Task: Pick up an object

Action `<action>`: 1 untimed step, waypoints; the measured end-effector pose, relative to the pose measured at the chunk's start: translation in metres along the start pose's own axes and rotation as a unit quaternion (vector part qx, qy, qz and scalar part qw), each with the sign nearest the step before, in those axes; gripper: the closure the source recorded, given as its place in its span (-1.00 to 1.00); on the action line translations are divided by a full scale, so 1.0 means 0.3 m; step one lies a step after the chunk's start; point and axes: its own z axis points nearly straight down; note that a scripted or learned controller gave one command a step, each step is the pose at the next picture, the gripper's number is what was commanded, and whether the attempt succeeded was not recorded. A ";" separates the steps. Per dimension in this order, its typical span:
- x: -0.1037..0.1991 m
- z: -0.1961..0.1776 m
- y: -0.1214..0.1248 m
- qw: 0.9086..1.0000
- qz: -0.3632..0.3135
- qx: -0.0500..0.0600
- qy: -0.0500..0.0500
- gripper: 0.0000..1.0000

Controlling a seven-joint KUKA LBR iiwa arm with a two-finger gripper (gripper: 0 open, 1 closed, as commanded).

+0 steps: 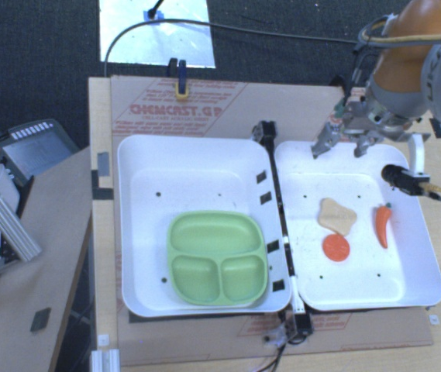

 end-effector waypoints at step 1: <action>0.001 -0.029 0.008 1.000 -0.001 -0.007 -0.001 -1.00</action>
